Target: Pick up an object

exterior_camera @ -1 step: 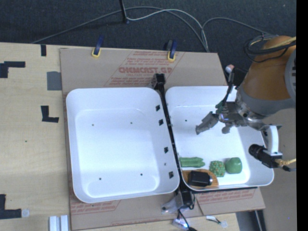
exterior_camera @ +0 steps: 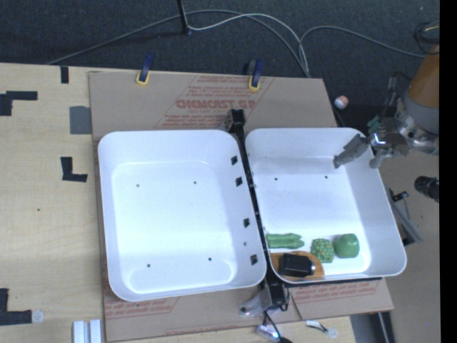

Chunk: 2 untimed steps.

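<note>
Green ball [exterior_camera: 346, 246] lies well apart from the open gripper [exterior_camera: 362, 153].

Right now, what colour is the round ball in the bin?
Green. The ball shows best in the camera view.

Arm [exterior_camera: 427, 84]: on my feed I'm seeing 1 arm at the right edge, cut off by the frame.
Band: a broad orange section, rounded like a sleeve.
Wrist: below the orange I get a light grey ring, then a paler metal collar.
Gripper [exterior_camera: 364, 152]: grey metal, 2 fingers, 1 long, flat and slanted, the other short and darker.
Gripper body: boxy, dull silver, with small dark fittings I can't resolve.
Cables: thin dark lines near the wrist, too blurred to call.
</note>
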Each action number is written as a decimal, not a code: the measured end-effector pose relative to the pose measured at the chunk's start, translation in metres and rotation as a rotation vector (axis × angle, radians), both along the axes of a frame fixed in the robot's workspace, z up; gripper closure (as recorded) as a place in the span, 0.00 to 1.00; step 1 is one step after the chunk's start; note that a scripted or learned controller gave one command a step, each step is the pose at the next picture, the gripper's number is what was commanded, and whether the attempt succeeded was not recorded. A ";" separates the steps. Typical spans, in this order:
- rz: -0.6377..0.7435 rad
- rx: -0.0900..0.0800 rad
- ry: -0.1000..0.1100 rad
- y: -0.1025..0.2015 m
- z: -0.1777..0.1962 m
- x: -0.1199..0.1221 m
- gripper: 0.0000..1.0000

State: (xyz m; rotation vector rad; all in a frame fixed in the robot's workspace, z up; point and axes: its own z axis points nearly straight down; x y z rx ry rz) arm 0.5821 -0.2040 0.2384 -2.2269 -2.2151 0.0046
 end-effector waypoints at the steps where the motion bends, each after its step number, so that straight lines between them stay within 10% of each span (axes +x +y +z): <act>1: 0.006 0.002 -0.002 -0.013 0.002 0.043 0.00; 2: 0.008 0.000 -0.011 -0.004 0.118 0.087 0.00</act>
